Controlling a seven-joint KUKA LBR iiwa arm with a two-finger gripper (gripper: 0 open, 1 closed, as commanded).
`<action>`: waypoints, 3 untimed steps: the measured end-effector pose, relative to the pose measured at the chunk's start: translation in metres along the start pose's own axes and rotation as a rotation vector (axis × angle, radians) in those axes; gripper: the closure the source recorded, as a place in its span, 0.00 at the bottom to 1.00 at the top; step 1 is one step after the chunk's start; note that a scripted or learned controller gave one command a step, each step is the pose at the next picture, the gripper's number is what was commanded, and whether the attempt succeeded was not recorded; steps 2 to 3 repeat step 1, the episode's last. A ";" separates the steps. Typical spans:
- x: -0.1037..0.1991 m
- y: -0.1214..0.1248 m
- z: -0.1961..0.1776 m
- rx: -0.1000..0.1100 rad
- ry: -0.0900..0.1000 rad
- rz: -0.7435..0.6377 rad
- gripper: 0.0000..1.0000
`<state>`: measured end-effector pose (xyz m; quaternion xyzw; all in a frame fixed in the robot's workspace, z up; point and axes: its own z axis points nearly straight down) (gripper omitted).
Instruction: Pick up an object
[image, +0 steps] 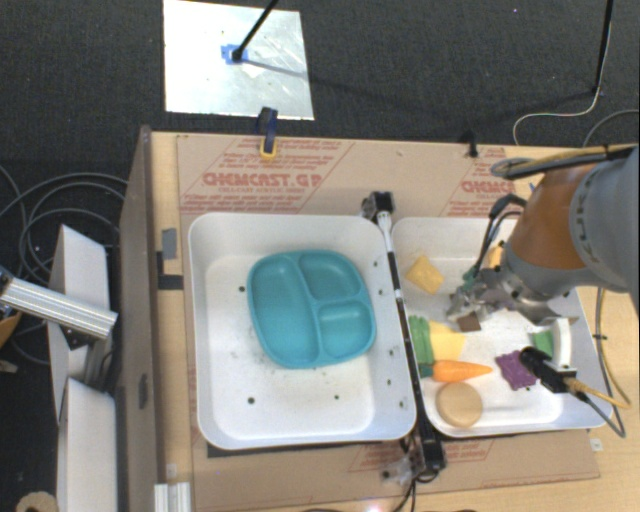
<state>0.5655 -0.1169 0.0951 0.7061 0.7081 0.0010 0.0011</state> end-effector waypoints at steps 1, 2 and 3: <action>0.059 0.015 -0.095 -0.007 0.001 -0.008 1.00; 0.059 0.015 -0.095 -0.007 0.001 -0.008 1.00; 0.059 0.015 -0.095 -0.007 0.001 -0.008 1.00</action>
